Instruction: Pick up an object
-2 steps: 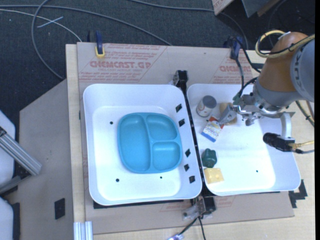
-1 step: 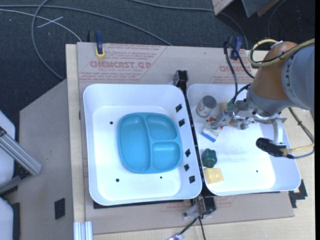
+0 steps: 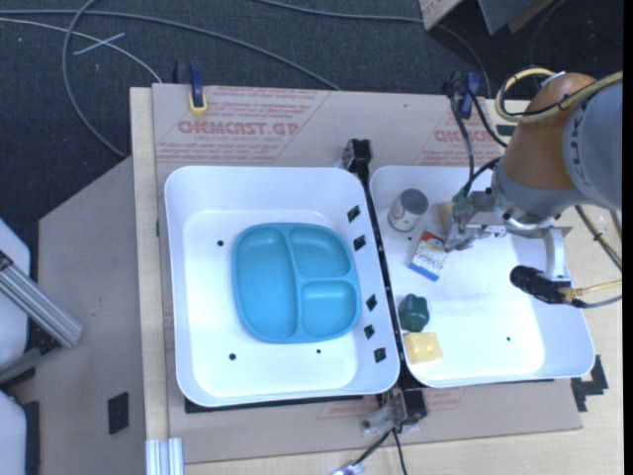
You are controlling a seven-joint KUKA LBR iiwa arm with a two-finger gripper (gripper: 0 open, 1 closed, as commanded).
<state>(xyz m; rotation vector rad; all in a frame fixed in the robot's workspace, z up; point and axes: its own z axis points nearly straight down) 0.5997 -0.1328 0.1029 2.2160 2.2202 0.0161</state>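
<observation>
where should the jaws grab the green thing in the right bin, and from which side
Probably from straight above, closing across the narrower width of the dark green object. It is small and rounded, lying low on the bin floor, so the top is its open face. It sits close to the right bin's left wall, and the yellow block lies just below it, so low side approaches look crowded. Its exact shape is hard to tell.
</observation>
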